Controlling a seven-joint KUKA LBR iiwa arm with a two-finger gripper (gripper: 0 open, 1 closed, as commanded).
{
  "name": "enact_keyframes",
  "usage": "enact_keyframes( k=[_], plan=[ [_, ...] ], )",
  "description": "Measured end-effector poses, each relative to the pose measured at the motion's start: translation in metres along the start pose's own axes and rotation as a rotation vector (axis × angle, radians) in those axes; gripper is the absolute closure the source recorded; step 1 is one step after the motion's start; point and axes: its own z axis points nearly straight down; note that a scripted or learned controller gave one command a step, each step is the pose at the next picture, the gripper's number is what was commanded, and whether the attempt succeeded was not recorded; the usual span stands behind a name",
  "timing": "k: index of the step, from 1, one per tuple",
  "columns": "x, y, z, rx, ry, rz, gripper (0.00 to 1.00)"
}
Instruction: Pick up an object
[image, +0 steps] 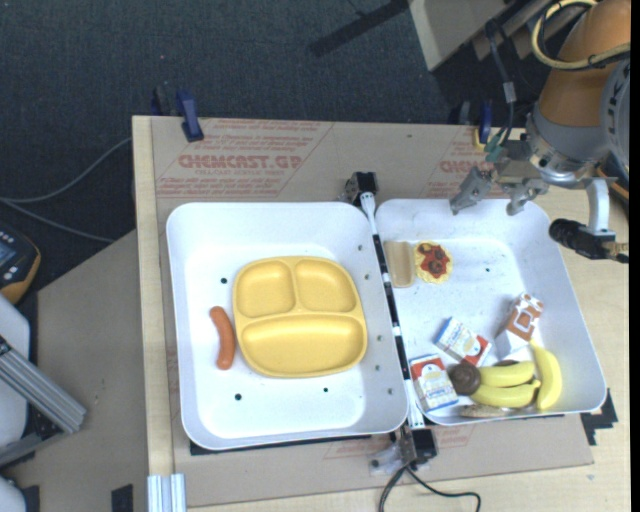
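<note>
My gripper (493, 192) hangs over the back edge of the right bin (575, 300), its two grey fingers (466, 192) spread apart with nothing between them. Below it in that bin lie a small pizza slice (434, 262) and a tan block (400, 263) near the back left. Further forward are a small carton (523, 317), a red and white carton (461, 341), another carton (430, 383), a brown ball (464, 377) and two bananas (520, 378).
The left bin (190, 300) holds a yellow divided plate (298, 316) and a sausage (224, 337) to its left. A black clamp (361, 186) sits at the back between the bins. Brown cardboard (240, 160) lies under both bins.
</note>
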Motion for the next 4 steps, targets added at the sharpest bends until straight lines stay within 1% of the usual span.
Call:
enact_keyframes(
  k=[1, 2, 3, 4],
  plan=[
    [0.026, -0.03, 0.087, 0.008, 0.003, 0.0, 0.0],
    [0.015, -0.057, 0.116, 0.006, 0.002, 0.002, 0.0],
    [0.035, -0.031, 0.109, 0.0, -0.014, 0.0, 0.0],
    [0.037, -0.03, 0.097, -0.003, -0.007, 0.003, 1.0]
  ],
)
